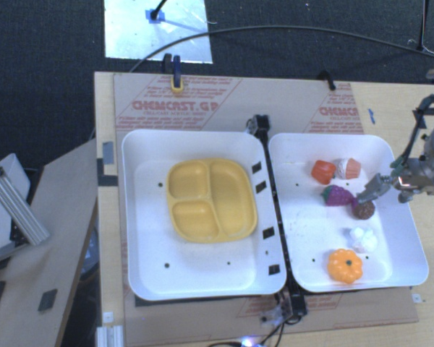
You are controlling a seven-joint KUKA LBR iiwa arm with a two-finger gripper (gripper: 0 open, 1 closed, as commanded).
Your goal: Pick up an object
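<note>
Colours here: two shallow white plastic bins (150, 194), the left one holding a pale yellow three-compartment plate (211, 199). The right one has an orange toy pumpkin (345, 265) with a yellowish stem, a purple grape-like toy (336, 195), a red-orange chunk (322, 171), an orange-and-white piece (347, 168), a dark brownish ball (364, 210) and a small white lump (362, 238). The tan table (105, 121) carries red lettering.

Bench (108, 194) bears left bin (141, 215), right bin (398, 215).

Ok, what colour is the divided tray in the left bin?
Yellow: the divided tray shows best in the camera view.
</note>
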